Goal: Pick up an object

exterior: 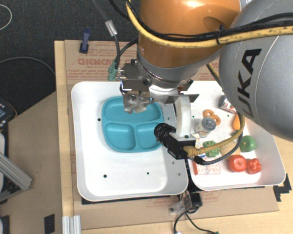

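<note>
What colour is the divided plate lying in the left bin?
Light blue, a turquoise shade. The divided plate shows clearly in the camera view, resting in the white left bin.

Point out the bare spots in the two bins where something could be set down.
Left bin: bare floor in front of the blue divided plate, plus a strip along its left wall. Right bin: crowded with small items such as the red tomatoes, and the arm overhangs it.

Left bin (88,145) open around blue tray (129,130)

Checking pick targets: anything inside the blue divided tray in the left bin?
The blue tray shows three bare compartments. The gripper sits over its top edge and hides that part, so anything lying there cannot be seen.
</note>
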`<state>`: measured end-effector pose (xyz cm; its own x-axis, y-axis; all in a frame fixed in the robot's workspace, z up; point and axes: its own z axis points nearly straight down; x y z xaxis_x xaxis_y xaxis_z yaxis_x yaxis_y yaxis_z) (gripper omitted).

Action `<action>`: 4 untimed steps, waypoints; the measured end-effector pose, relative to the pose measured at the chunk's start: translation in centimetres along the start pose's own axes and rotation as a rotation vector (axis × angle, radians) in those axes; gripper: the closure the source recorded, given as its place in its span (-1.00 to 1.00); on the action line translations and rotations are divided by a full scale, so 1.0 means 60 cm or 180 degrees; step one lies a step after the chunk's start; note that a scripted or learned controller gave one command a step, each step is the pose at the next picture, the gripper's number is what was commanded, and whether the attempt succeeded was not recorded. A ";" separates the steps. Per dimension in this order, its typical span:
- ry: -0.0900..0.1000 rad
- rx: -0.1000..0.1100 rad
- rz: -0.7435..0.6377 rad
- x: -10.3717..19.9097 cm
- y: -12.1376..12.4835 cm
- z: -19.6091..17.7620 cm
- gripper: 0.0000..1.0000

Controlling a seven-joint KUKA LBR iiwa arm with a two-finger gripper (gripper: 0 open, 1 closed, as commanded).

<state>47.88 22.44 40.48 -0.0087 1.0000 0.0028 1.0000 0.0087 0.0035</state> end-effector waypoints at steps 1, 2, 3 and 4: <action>-0.0026 0.0051 0.0032 -0.001 -0.003 0.201 1.00; 0.0002 -0.0020 0.0025 0.000 0.052 0.065 1.00; -0.0005 0.0001 0.0020 0.001 0.049 0.055 1.00; 0.0018 -0.0036 0.0018 0.001 0.001 -0.154 1.00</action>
<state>47.88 22.45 49.72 -0.0032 1.0000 0.0085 0.9999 0.0031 0.0149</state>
